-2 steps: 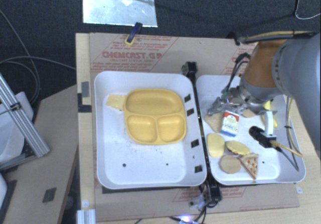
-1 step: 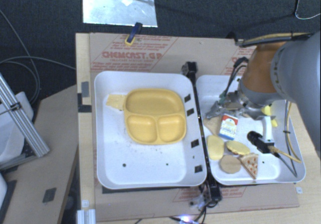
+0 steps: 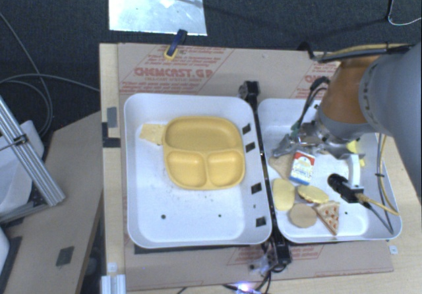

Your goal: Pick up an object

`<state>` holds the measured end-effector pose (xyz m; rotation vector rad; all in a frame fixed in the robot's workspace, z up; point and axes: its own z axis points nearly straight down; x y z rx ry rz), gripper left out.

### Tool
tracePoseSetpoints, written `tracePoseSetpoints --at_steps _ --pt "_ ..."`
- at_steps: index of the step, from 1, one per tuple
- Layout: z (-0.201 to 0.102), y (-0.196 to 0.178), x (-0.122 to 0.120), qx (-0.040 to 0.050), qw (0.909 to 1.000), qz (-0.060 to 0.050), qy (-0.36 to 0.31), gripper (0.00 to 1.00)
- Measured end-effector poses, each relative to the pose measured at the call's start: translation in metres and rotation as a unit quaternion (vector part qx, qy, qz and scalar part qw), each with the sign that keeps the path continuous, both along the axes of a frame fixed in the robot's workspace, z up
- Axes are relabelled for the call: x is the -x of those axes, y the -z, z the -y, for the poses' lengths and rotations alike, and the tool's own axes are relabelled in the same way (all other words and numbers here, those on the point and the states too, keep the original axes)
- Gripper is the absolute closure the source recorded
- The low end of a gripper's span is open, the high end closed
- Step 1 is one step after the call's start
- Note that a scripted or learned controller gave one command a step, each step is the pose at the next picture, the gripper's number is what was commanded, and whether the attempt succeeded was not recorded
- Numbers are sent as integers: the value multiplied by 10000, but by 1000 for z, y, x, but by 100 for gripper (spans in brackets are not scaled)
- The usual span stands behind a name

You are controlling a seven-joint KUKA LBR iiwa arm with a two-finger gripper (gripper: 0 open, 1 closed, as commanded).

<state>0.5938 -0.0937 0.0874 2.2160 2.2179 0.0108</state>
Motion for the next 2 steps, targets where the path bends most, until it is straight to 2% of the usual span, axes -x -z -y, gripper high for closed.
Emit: tracePoseSetpoints --at_steps 1,2 --pt "-1 -12 -1 -4 10000 14 -7 100" --pt "-1 -11 -1 -5 10000 8 -6 0"
